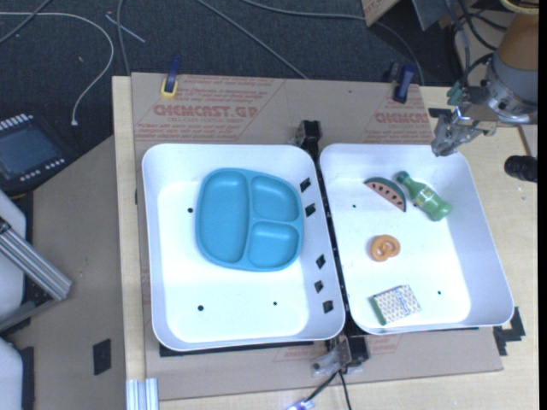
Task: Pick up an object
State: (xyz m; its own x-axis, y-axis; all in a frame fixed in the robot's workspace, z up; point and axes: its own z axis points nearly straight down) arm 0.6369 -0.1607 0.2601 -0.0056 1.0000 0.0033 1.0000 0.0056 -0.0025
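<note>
Bottle (424, 196), the small green one, is our pick for the task. It lies on its side in the upper part of the right bin (487, 254), w/ its cap end pointing up and left. It touches, or nearly touches, a watermelon slice toy (383, 192) just to its left, so we can't tell if there's a gap between them.

We think the bottle is light & stiff, prob. plastic. It looks smooth and round, so it could roll or slip out of a pinch. Best to grab it across the fat middle of the body, not the thin neck. Come at it from the side away from the slice so we don't bump that toy.

Gripper (445, 143) hangs over the upper right of the frame, right at the top edge of the right bin, near the bottle but not over it. We see nothing held in it. We can't tell how far apart its tips are, the view is too small & blurry there.

Other stuff in the right bin: a little orange pretzel (385, 248) in the middle and a checkered packet (396, 303) lower down. Both are well apart from the bottle. Left bin (162, 254) has a blue divided plate (249, 219).
</note>
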